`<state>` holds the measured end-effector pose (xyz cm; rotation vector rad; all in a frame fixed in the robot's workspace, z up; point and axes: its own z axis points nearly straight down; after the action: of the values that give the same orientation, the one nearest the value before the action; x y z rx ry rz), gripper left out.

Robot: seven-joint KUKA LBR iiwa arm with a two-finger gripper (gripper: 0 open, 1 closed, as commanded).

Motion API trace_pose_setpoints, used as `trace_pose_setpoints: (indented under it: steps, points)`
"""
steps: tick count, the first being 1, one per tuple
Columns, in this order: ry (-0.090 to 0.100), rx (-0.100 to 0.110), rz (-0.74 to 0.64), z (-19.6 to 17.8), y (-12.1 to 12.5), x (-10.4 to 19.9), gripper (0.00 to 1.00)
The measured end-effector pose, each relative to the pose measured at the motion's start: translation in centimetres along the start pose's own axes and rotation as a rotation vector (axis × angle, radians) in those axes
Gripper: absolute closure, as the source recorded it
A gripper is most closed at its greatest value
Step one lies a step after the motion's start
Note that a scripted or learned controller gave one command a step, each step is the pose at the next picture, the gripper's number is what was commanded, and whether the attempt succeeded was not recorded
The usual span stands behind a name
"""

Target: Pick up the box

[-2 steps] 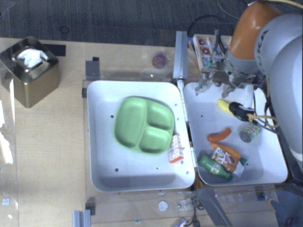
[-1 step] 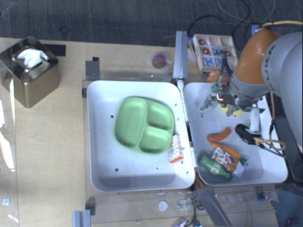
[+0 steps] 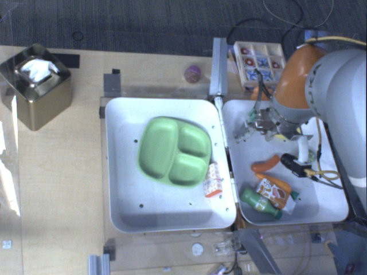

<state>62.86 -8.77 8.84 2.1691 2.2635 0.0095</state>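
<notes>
Two shallow white bins are seen from above at a slant, side by side on a pale wooden bench. In the left bin (image 3: 123, 211) a green divided tray (image 3: 175, 150) is laid near the middle. The box (image 3: 213, 181), small, white and orange-red, is found in this left bin, just beside the tray's lower right corner and close against the bin's right wall.

In the right bin (image 3: 338, 211) an orange carrot-shaped toy (image 3: 265, 165), an orange packet (image 3: 275, 191) and a green bottle (image 3: 259, 203) are gathered toward the near side. The grey arm with its orange band (image 3: 295, 76) is reached in from the right, and the gripper (image 3: 255, 125) is hung over the upper part of the right bin, well apart from the box. Nothing is seen held by it.

A brass-coloured tissue holder (image 3: 37, 87) is set at the bench's far left.
</notes>
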Motion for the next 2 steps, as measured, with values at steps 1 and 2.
trace_pose_setpoints:
  steps: [1,2]
  points:
    - [-0.002,0.0,0.045,0.1,3.9,-8.3,0.0]
    - [0.0,-0.001,0.015,-0.1,-4.1,-4.7,0.0]
